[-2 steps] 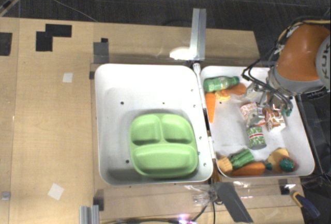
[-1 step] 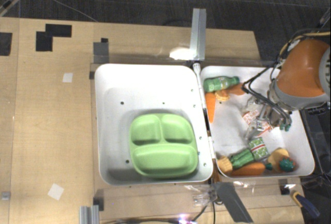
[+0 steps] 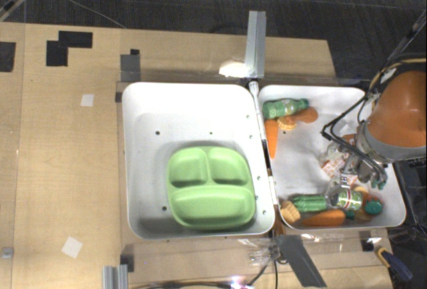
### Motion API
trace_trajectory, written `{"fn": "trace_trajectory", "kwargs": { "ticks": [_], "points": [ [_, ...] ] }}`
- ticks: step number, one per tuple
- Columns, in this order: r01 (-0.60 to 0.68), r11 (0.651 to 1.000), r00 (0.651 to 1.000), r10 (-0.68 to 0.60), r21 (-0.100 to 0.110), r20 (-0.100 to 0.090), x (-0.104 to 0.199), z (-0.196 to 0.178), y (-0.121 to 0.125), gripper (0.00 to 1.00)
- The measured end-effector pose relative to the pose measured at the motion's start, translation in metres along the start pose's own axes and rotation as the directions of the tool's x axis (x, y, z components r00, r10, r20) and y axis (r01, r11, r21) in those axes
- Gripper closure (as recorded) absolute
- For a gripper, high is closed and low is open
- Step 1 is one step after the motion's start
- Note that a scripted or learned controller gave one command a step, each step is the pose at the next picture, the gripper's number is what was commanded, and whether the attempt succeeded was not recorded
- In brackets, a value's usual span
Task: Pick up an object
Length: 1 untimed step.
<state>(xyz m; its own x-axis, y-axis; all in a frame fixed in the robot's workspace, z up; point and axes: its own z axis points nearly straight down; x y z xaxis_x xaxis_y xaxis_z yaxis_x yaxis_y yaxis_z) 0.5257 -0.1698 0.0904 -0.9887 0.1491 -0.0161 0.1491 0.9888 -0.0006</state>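
The right white bin (image 3: 300, 154) holds several small items. At its top lie a green bottle (image 3: 285, 108) and an orange piece (image 3: 305, 116), with a carrot (image 3: 271, 136) along the left wall. Along the front wall lie another green bottle (image 3: 308, 202), an orange carrot (image 3: 323, 217), a green and red can (image 3: 349, 199) and a small green round thing (image 3: 373, 207). My gripper (image 3: 344, 177) hangs low over the bin's right side, just above the can. The wrist and cables hide what is directly under it.
The left white bin (image 3: 143, 114) holds a green divided plate (image 3: 211, 186). A metal post (image 3: 256, 44) stands behind the wall between the bins. The arm's orange band (image 3: 400, 114) overhangs the right bin's right edge.
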Motion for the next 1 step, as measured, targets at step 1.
{"fn": "trace_trajectory", "kwargs": {
  "ticks": [1],
  "points": [
    [0.009,1.000,1.000,-0.009,0.002,0.013,0.0299,-0.0019,-0.0058,0.00]
  ]
}}
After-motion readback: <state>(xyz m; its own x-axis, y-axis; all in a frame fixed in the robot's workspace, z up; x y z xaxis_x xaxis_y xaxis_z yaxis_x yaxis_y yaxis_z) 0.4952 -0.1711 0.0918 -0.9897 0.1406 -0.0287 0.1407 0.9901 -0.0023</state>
